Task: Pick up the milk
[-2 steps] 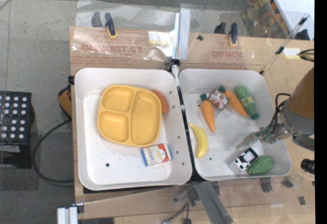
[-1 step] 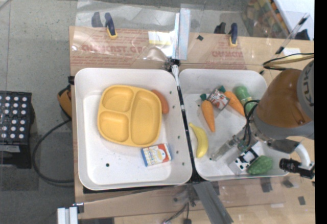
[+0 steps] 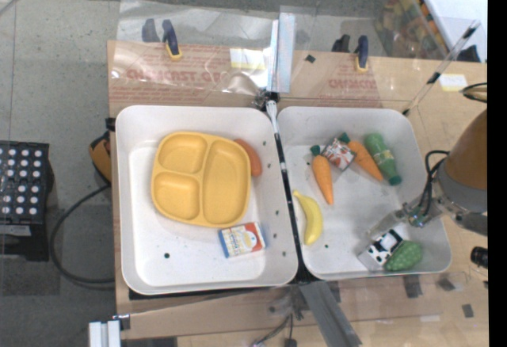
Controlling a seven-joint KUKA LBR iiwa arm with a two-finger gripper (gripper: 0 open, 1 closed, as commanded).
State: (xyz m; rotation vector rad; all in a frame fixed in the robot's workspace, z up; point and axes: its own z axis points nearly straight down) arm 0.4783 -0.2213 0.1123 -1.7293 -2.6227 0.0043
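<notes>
reaching in from the right, the arm [image 3: 469,167] has its gripper [image 3: 410,215] low over the near right part of the right bin [image 3: 360,117]. how wide the gripper stands cannot be told from this slant, and nothing can be seen held in it.

the milk [image 3: 385,245] (taken here to be the small black-and-white cow-patterned carton) lies on its side near the near right corner of that bin, touching a green bumpy item [image 3: 407,256] on its right. the gripper sits just beside the carton, on its far right side, not yet around it.

further left in the same bin lie a banana [image 3: 310,219], a carrot [image 3: 322,178] and a green bottle [image 3: 382,157], all well apart from the carton. the left bin [image 3: 142,258] holds a yellow plate [image 3: 201,177] and a small printed box [image 3: 242,240].

the step in hand looks like the approach. the next move calls for shifting slightly nearer and left to centre over the carton, then coming down to straddle it without catching the green item pressed against it.
</notes>
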